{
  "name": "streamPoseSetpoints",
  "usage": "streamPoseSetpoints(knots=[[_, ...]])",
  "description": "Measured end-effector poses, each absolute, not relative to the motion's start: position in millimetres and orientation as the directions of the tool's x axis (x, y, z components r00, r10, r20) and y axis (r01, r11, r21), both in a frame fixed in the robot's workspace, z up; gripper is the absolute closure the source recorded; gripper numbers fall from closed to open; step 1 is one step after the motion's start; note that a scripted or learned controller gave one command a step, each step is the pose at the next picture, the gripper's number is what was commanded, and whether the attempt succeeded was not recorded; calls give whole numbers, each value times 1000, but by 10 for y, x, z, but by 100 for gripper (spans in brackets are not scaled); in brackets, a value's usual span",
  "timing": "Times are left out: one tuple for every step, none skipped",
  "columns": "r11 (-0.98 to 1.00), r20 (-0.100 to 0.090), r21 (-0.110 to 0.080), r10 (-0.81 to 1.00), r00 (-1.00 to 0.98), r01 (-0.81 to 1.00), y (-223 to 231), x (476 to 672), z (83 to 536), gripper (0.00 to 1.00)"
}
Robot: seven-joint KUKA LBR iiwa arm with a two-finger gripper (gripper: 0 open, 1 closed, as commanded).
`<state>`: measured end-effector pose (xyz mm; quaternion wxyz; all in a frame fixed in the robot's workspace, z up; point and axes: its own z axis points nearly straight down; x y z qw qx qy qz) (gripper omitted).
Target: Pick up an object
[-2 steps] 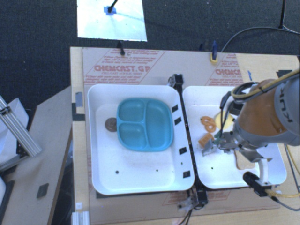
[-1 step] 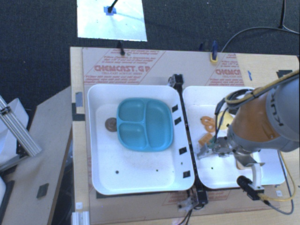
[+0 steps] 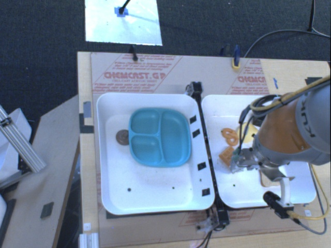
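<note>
Orange pretzel-shaped piece (image 3: 228,135) lies on the floor of the right bin (image 3: 220,185), near that bin's left wall, with a second orange-tan piece (image 3: 225,155) just below it in the view. Both are loose and flat on the white floor; either could serve as the object to pick. A pale yellowish item (image 3: 250,133) shows just beside the pretzel, partly hidden by the arm.

Left bin (image 3: 111,190) holds a blue divided plate (image 3: 158,137), three compartments, sitting level near the bin's centre. A small round grey-brown disc (image 3: 122,137) sits on the bin floor touching or just beside the plate's left edge; contact not resolvable. Both bins rest on a cardboard-covered bench (image 3: 155,74), side by side with a dark divider strip between them, likely so items can be moved from one bin to the other.

Arm enters from the right, the orange band (image 3: 282,128) above the wrist angled down and leftward over the right bin, cables looped above it. Gripper (image 3: 237,164) is low, at or near the bin floor, just right of the orange-tan piece. Its opening cannot be judged from this slant: the wrist body covers most of it. No object is visibly held. The pose reads as reaching for the orange-tan piece; whether contact has been made is unclear.
</note>
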<state>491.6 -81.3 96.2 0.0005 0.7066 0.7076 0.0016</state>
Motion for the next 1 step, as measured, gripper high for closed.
streamPoseSetpoints(knots=[[2, -1, 5, 1000, -2, 1000, -844, 4885, 1403, 100]])
